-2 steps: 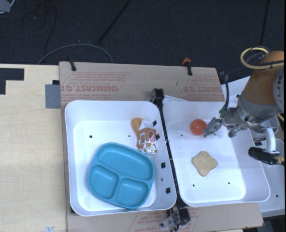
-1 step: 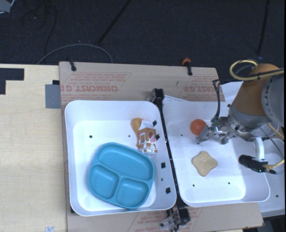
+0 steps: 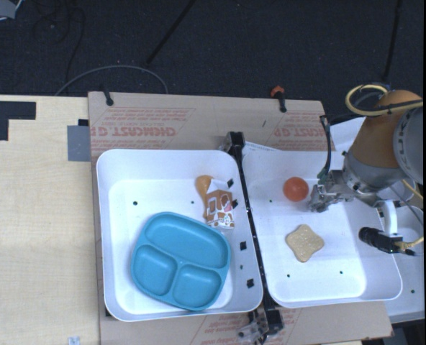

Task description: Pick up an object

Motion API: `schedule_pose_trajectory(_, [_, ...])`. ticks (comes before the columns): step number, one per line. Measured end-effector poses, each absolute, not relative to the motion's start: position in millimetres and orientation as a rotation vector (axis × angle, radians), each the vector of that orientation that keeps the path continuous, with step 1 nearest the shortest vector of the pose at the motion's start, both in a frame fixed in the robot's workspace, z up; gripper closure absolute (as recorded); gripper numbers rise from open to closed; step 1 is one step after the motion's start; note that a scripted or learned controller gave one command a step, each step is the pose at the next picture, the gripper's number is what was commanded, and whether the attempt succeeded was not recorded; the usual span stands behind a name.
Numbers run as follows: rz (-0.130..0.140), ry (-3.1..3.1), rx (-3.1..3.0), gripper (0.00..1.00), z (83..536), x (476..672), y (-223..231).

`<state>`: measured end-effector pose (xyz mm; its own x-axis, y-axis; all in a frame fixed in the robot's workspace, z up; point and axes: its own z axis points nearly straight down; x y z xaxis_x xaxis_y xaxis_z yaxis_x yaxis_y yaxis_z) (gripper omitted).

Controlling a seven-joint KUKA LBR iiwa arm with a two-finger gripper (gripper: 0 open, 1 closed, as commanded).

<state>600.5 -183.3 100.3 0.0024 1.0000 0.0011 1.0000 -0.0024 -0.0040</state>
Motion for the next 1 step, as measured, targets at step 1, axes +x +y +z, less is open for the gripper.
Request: schedule_pose_trajectory(1, [-0.002, -2.225, -2.221, 1.00, 160.8, 604.1, -177.4])
